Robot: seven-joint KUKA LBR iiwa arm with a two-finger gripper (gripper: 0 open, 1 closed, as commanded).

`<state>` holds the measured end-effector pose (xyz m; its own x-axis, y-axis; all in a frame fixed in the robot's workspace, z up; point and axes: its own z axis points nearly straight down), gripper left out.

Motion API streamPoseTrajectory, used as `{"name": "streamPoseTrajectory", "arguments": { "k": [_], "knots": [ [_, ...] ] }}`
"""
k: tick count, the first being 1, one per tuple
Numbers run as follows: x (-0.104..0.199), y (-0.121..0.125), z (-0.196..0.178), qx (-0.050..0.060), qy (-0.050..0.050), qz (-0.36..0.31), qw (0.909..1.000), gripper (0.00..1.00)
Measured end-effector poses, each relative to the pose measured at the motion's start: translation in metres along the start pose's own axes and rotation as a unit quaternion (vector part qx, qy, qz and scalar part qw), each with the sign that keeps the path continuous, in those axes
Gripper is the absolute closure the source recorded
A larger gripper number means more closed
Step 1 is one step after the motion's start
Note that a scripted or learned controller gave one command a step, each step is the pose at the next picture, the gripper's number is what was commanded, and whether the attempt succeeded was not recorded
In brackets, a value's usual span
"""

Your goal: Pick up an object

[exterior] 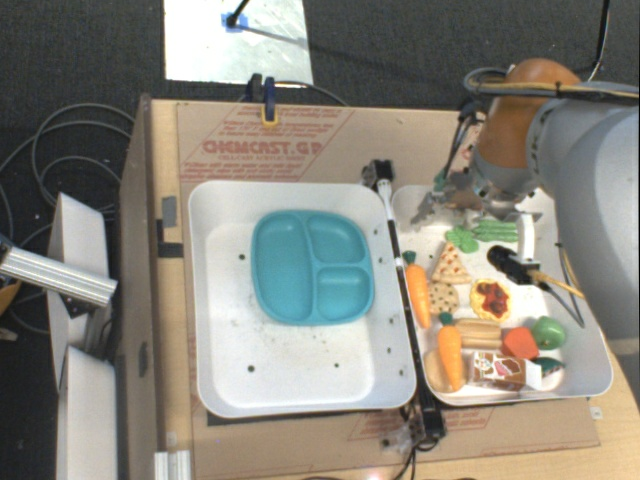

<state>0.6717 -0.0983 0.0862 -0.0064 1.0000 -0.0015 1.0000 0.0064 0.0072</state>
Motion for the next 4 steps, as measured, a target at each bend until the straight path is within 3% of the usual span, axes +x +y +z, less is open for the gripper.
{"name": "streamPoseTrajectory", "arguments": {
  "k": [1,2,3,4],
  "knots": [
    [-0.018,-0.031,-0.002,0.000,0.000,0.003,1.0000,0.00],
    [-0.040,-0.018,-0.037,0.001,0.000,0.003,1.0000,0.00],
    [-0.050,-0.026,-0.006,-0.004,0.001,0.003,1.0000,0.00],
    [-0.050,-0.025,-0.016,-0.005,0.000,0.001,1.0000,1.00]
  ]
}}
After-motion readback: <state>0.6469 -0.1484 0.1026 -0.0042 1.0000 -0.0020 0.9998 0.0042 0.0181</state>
